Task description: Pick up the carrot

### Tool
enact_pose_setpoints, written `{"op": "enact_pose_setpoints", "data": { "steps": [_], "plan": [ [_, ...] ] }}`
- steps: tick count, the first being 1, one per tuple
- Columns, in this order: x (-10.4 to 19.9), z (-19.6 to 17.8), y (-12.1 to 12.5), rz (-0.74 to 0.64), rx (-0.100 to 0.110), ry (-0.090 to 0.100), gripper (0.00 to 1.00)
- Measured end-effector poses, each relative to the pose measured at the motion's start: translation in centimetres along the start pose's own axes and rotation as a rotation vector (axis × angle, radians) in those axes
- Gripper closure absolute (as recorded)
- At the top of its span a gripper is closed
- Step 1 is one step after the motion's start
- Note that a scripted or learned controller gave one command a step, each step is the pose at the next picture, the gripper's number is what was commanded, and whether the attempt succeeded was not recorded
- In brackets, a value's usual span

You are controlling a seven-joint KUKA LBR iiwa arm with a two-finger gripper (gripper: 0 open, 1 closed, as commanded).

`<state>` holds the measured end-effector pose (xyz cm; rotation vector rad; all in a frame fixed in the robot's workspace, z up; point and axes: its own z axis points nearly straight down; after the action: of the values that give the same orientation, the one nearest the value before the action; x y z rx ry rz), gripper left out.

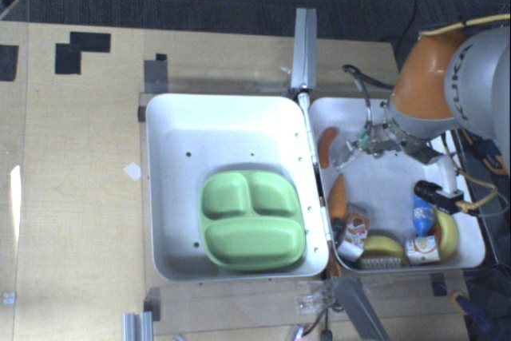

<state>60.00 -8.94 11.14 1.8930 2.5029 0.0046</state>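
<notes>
While no label can be read, a green 3-compartment tray [252,220] is seen in the left bin [172,172]. The carrot [338,198] lies by the right bin's [471,247] left wall, below a reddish sausage-like item [326,146]. Bananas [383,245], a small carton [354,229] and a blue bottle [424,216] crowd nearby. Whether the gripper [369,141] is spread cannot be told.

The arm [459,76] runs off the right edge, its upper links cut away. Its bulk hides the right bin's [383,196] far right corner. The gripper [369,146] is too small and blurred to read. Labels on the small packages [421,250] cannot be made out.
</notes>
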Motion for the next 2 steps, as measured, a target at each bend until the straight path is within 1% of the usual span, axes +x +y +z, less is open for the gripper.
{"op": "enact_pose_setpoints", "data": {
  "steps": [1, 2],
  "plan": [
    [0.0, -1.2, 0.2, 0.000, -0.007, -0.002, 1.00],
    [-5.4, 2.1, -3.4, -0.005, -0.007, -0.006, 1.00]
  ]
}}
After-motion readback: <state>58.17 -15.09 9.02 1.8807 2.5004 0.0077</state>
